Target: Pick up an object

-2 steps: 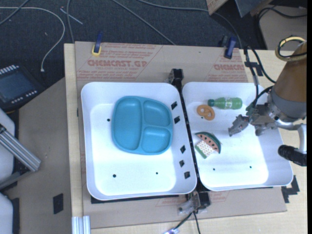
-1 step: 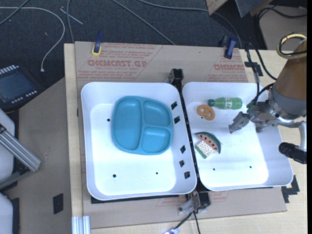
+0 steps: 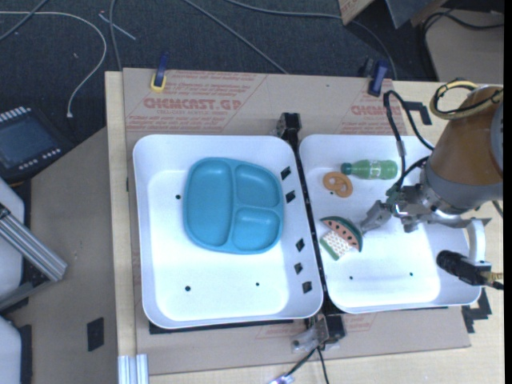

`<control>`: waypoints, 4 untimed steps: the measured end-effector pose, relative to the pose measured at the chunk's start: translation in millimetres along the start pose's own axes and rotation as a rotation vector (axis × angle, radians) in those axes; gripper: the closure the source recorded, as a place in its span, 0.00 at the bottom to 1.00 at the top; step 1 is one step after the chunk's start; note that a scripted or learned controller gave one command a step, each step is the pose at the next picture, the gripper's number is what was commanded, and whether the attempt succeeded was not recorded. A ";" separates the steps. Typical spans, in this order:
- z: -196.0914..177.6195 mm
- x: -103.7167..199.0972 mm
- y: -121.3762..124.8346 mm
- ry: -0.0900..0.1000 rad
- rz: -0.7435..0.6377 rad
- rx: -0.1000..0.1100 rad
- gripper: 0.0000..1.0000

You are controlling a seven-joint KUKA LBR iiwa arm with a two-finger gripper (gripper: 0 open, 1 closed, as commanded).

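Observation:
In the right bin point(image 3: 400, 282) lie three objects: a green bottle point(image 3: 370, 169) on its side near the far wall, a small brown pretzel point(image 3: 338, 183) just left of it, and a watermelon slice toy point(image 3: 339, 238) by the left wall. My gripper point(image 3: 371, 218) hangs low over the right bin, its tip just right of the watermelon slice and slightly above it. It points left toward the slice. Nothing can be seen held in it.
The left bin point(image 3: 160, 270) holds a blue divided plate point(image 3: 234, 205). A black divider with clips point(image 3: 298, 214) runs between the bins. The arm's grey and orange wrist point(image 3: 468, 158) and black cables point(image 3: 404, 126) hang over the right bin's right side.

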State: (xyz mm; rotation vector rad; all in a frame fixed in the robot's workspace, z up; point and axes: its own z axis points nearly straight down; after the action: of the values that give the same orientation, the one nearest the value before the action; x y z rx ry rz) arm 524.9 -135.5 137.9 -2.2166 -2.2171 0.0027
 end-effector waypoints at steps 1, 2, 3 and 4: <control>48.8 0.5 2.0 0.001 0.001 -0.006 0.00; 33.9 1.3 4.5 0.001 0.000 -0.015 1.00; -22.7 -4.3 14.3 -0.005 -0.001 -0.012 1.00; -69.6 3.2 13.8 -0.004 -0.002 -0.012 1.00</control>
State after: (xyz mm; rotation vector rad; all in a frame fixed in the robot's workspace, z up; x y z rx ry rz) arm 539.1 -132.5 207.4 -2.2226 -2.2275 -0.0060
